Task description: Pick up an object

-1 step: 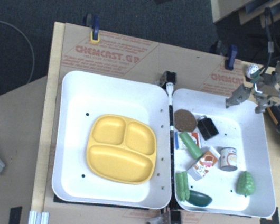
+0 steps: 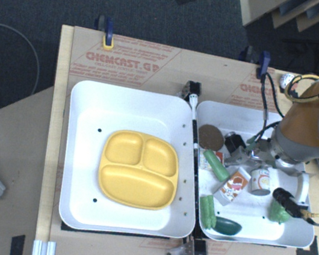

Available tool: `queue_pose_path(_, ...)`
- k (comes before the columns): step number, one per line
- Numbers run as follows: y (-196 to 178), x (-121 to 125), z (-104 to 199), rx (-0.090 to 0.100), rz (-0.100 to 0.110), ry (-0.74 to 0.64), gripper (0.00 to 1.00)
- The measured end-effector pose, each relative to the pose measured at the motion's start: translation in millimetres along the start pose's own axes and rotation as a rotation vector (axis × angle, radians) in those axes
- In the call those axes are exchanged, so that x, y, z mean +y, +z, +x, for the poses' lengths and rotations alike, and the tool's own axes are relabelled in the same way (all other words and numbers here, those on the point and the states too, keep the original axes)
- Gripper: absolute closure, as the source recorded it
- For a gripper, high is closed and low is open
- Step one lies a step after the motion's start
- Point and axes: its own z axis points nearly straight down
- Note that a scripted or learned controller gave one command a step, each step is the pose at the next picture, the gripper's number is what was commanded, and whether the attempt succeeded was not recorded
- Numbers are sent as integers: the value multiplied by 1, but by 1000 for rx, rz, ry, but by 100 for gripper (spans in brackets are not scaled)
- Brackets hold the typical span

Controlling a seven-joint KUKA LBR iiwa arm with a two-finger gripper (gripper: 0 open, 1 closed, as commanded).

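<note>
The arm (image 2: 307, 119) was seen lowered over the right bin (image 2: 295, 239), with the gripper (image 2: 246, 152) down among the clutter near a brown disc (image 2: 211, 137), a green piece (image 2: 216, 165) and a small can (image 2: 261, 179). Whether anything was grasped could not be told. The approach step was judged to be in hand. A clean closure on one item, then a straight lift, was called for. The left bin (image 2: 78, 140) held a yellow tray (image 2: 139, 170).

One camera looks down at a slant from above the bench (image 2: 158, 62), taking in both bins.
</note>
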Motion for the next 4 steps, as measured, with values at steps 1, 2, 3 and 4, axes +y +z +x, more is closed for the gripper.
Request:
queue_pose_path(1,-8,-42,10,-5,-9,0,0)
queue_pose_path(2,-37,-84,51,-1,-7,-4,0)
queue_pose_path(3,-299,-82,-30,-12,-30,1,0)
queue_pose_path(4,-300,-82,-27,-8,-18,-3,100)
